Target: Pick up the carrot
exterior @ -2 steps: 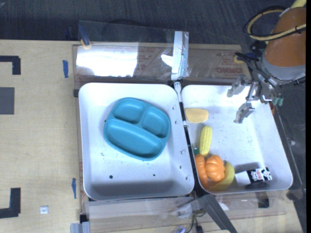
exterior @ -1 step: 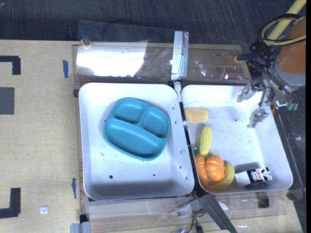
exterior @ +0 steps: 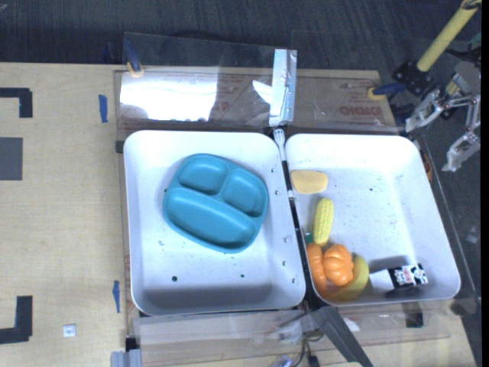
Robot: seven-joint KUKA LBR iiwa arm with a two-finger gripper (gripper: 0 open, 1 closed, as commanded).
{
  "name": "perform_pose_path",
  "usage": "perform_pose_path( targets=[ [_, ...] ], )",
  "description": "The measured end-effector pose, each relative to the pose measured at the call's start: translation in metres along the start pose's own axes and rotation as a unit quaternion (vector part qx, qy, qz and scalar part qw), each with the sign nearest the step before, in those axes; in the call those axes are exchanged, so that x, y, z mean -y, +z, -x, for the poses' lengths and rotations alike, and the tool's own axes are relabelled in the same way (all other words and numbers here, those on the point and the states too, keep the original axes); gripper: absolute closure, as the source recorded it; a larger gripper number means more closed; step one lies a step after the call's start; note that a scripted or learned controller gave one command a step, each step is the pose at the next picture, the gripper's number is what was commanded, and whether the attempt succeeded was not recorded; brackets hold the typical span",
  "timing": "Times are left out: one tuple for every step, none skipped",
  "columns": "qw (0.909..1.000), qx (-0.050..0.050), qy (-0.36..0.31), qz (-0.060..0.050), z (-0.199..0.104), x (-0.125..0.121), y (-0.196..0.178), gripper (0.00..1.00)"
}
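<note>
Camera view: the tool (exterior: 452,121) hangs off the worktop's far right, outside the right bin (exterior: 397,197); whether it is clenched cannot be told. The carrot (exterior: 312,263) lies against that bin's left wall, touching a pumpkin (exterior: 337,264).

Pale metallic claw assembly (exterior: 458,125) at right edge, thin silvery linkages; details too small to tell.

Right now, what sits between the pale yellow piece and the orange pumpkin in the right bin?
A corn cob lies between the pale yellow piece and the pumpkin, seen in the camera view.
</note>
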State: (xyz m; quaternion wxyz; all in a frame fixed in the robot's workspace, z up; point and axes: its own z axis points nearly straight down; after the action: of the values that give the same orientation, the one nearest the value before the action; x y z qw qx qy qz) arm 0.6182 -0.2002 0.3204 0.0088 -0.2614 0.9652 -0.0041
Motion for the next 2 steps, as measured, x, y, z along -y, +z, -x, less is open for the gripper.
perform_pose_path(
  targets=[
    [0.9957, -0.007, -0.092, 0.01, 0.026, 0.002, 0.169, 0.0],
    [0.9953, 0.0, -0.097, -0.001, 0.032, 0.046, 0.036, 0.0]
  ],
)
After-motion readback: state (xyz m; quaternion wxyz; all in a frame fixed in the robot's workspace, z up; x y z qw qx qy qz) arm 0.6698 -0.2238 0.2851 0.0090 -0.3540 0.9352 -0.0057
